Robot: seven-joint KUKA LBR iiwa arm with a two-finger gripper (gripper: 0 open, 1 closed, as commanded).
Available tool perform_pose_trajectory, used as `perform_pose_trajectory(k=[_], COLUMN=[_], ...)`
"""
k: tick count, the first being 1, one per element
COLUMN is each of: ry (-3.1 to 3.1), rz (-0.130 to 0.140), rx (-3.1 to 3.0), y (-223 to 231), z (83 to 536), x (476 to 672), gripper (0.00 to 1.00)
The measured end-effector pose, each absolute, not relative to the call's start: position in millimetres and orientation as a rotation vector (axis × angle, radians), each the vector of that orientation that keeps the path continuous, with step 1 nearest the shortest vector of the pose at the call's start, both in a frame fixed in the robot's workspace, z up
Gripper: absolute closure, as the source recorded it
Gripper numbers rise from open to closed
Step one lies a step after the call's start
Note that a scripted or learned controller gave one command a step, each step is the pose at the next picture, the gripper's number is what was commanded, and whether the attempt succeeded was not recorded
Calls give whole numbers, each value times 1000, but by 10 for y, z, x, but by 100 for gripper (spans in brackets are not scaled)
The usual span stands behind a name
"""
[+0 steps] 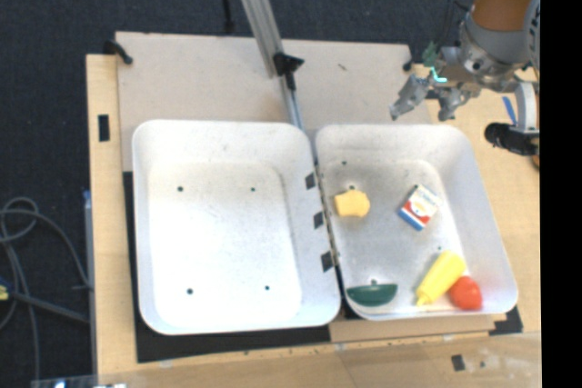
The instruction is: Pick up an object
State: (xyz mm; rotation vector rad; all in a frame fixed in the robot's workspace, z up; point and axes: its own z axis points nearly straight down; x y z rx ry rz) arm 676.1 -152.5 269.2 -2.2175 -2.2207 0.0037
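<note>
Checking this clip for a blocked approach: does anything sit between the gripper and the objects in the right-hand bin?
Nothing visible does. The gripper hovers over the bench just beyond the right bin's far rim. The small box, yellow piece, yellow bottle, red ball and green piece lie uncovered and apart.

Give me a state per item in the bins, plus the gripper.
gripper: fingers open, holding nothing, above the right bin's far rim
small box: lying tilted, right bin
pale yellow piece: resting near the divider
yellow bottle: on its side, touching red ball
green piece: at the near wall
</note>
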Motion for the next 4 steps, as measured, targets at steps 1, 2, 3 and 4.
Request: perform_pose_trajectory(k=[1,2,3,4], ry=[-2227,-2221,-2218,-2221], rz=[4,6,8,8], rx=[-2219,-2223,-2223,-2220], y=[-1531,-1583,-1678,-1692], z=[2726,2300,1709,1091], x=[6767,6740,6701,6741], gripper=[0,0,0,0])
